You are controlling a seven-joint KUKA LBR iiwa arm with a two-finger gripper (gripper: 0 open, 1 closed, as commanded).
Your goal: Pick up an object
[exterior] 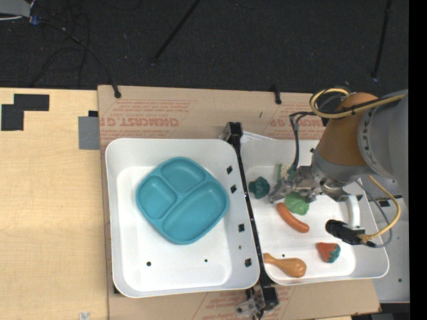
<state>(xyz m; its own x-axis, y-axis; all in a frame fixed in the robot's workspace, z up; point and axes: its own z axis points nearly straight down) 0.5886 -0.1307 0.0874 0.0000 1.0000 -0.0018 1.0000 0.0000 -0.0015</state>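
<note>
Camera view: my end effector (291, 191) sits low in the right bin (373, 262), over a green toy (297, 205); I cannot tell its state. Near it lie a dark green piece (259, 187), an orange carrot (293, 218), a red piece (327, 251) and a tan drumstick (286, 265). The left bin (127, 259) holds a teal divided plate (182, 199).

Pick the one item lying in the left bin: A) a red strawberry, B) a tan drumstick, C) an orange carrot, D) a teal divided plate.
D: the teal divided plate lies alone in the left bin; the toy foods lie in the right bin.
</note>
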